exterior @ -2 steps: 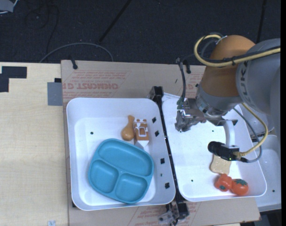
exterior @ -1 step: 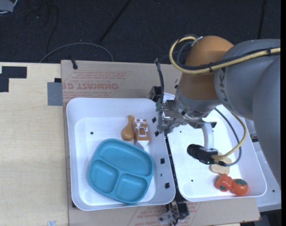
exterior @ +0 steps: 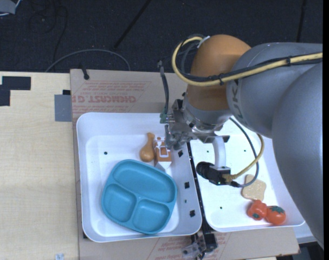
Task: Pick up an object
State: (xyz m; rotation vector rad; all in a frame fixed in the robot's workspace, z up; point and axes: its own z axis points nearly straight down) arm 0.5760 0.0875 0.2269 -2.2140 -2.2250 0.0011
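Noted in order of size.

Grey arm (exterior: 272,102) with orange band: enters from 3 o'clock, reaches over the divide between the bins.

Pale wooden table (exterior: 28,172): carries a brown cardboard sheet (exterior: 115,93), on which both bins stand.

Left bin (exterior: 94,145) and right bin (exterior: 234,221): white, shallow, side by side, touching along the centre line.

Blue divided plate (exterior: 138,196): lying flat in the left bin, filling its 6 o'clock half, three compartments facing up.

End effector (exterior: 167,145): over the left bin at its 2 o'clock corner, pointing down, close to the bin floor. Opening cannot be told; nothing seen in its grasp.

Slice of bread (exterior: 255,189): right bin, toward 4 o'clock, flat on the floor.

Toy chicken leg (exterior: 148,148): tan, left bin, just at 12 o'clock of the plate, immediately at 9 o'clock of the end effector. Contact between them cannot be told.

Two red-orange tomatoes (exterior: 257,210) (exterior: 276,215): right bin, 5 o'clock corner, side by side, just at 6 o'clock of the bread.

Small orange-and-white piece (exterior: 163,154): directly under the end effector, beside the chicken leg; nature unclear.
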